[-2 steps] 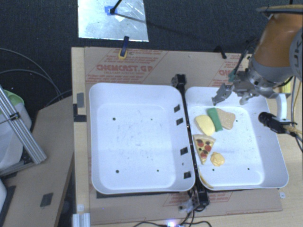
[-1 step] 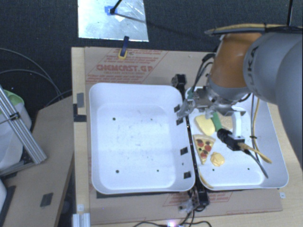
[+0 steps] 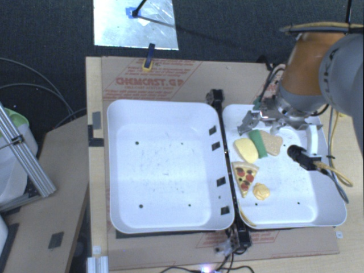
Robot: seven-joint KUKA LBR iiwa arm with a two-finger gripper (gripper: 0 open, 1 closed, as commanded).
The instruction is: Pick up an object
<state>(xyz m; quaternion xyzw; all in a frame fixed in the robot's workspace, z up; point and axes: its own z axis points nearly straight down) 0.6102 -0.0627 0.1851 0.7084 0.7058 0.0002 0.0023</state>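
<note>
The right bin (image 3: 296, 206) holds several toy foods. A pale yellow piece (image 3: 245, 150), a green piece (image 3: 260, 144) and a tan bread-like piece (image 3: 274, 145) lie bunched together in its upper left part. A pizza slice (image 3: 245, 177) and a small yellow lump (image 3: 261, 191) lie nearer the front. My gripper (image 3: 261, 125) hangs just above the far end of the green piece, open, with one finger (image 3: 248, 122) out to the left. Nothing is between the fingers.
The left bin (image 3: 165, 169) sits beside the right one, with a black divider strip (image 3: 223, 158) between them. A cardboard sheet (image 3: 153, 78) lies under both bins. The arm's orange band (image 3: 304, 67) and grey wrist fill the upper right.
</note>
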